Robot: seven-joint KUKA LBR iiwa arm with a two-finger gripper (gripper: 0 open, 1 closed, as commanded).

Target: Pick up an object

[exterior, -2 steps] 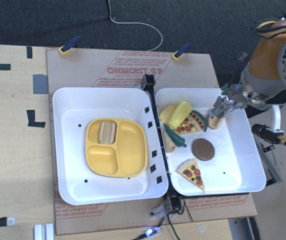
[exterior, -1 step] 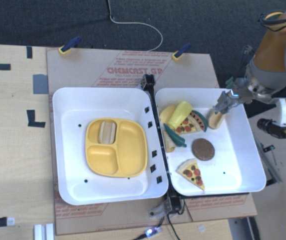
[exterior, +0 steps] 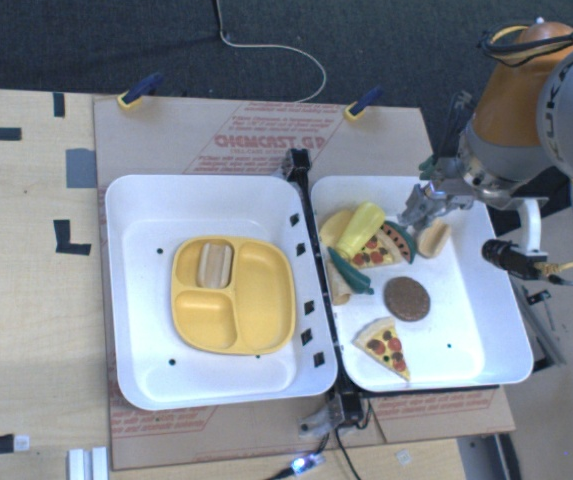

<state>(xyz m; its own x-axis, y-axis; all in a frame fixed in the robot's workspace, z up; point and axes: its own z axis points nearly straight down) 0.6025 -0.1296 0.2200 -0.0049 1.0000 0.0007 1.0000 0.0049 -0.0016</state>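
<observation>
The right bin (exterior: 486, 348) holds toy food. A yellow piece (exterior: 356, 225) lies at its upper left beside a pizza slice (exterior: 378, 251), with a green piece (exterior: 349, 270) below them. A brown round cookie (exterior: 406, 298) sits in the middle and a second pizza slice (exterior: 384, 345) lies toward the front. A tan bread piece (exterior: 433, 236) lies at the upper middle. My gripper (exterior: 418, 211) hangs low over the bin's upper part, right by the bread piece and the first pizza slice. I see nothing between its fingers.
The left bin (exterior: 136, 268) holds a yellow divided plate (exterior: 246, 308) with a tan piece (exterior: 214, 264) in its upper-left compartment. A black divider (exterior: 311, 268) runs between the bins. The arm's orange band (exterior: 516, 98) rises at the right.
</observation>
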